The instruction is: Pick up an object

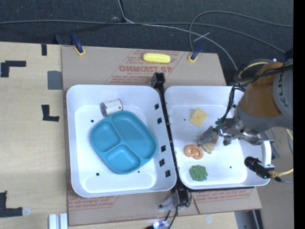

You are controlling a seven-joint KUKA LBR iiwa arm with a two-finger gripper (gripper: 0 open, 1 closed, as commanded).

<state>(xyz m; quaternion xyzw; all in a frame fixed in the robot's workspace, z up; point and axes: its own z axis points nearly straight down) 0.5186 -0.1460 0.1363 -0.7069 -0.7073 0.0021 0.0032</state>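
Observation:
The right bin (pixel 228 95) holds a yellow wedge like cheese (pixel 198 117), a small orange pretzel (pixel 193 151) and a green broccoli-like piece (pixel 198 172). My gripper (pixel 208 140) reaches in from the right and sits low in this bin, just right of the pretzel and below the yellow wedge. A tan bit shows at its tip by the pretzel; I cannot tell whether it is held. The left bin (pixel 76 128) holds a blue divided plate (pixel 123 141) and a small white cylinder (pixel 111 107) lying on its side.
A yellow corn-like object (pixel 156 57) lies on the cardboard behind the bins. Blue-and-yellow clamps (pixel 77 46) (pixel 195 53) pin the cardboard's back edge. Black clips line the divider between the bins (pixel 162 123). Cables run across the dark floor at the top.

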